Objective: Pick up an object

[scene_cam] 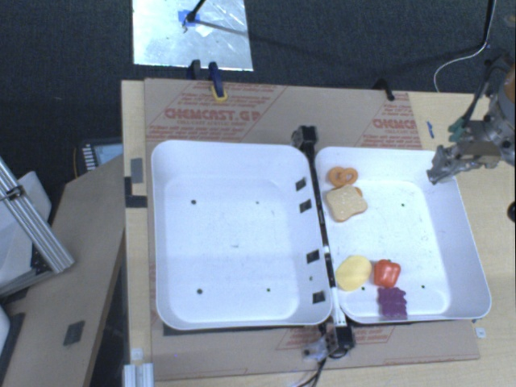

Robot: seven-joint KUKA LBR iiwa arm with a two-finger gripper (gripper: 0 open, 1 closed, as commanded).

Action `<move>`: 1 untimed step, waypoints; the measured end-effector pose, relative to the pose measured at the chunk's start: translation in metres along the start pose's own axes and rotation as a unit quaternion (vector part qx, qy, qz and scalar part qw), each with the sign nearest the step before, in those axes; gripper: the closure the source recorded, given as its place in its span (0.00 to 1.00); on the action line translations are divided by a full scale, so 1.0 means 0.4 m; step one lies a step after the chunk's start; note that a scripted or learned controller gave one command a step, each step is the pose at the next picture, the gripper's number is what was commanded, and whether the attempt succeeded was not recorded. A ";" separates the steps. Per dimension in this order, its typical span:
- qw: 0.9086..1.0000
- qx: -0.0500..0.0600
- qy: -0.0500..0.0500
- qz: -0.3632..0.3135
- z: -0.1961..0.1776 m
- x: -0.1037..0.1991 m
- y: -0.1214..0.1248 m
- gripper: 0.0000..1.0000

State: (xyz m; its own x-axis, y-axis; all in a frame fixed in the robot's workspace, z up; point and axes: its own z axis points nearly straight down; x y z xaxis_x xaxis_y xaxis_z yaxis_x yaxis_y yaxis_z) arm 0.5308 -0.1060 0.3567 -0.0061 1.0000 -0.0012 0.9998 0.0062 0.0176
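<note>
The right bin [451, 240] holds several toy foods along its left side. A pretzel [343, 175] lies at the back, with a slice of bread [347, 203] just in front of it. Near the front sit a yellow lemon [353, 272], a red pepper [387, 273] and a purple bunch of grapes [392, 301]. My gripper [442, 170] hangs at the right bin's back right corner, above its rim, well away from all the food. Nothing shows between its fingers.
The left bin [234, 232] sits beside the right one, joined by a black clipped divider [318, 224]. Both rest on cardboard [234, 107]. A shiny metal sheet [192, 22] lies beyond the bench. Cables run at the top right.
</note>
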 end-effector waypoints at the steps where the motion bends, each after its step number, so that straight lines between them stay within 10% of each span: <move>1: 1.000 0.000 -0.001 0.001 -0.337 -0.015 -0.080 1.00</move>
State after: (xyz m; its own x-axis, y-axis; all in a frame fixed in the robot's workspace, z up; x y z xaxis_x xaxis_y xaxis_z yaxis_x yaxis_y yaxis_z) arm 0.4966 -0.1121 0.4907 -0.0050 1.0000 -0.0029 0.9998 0.0050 0.0182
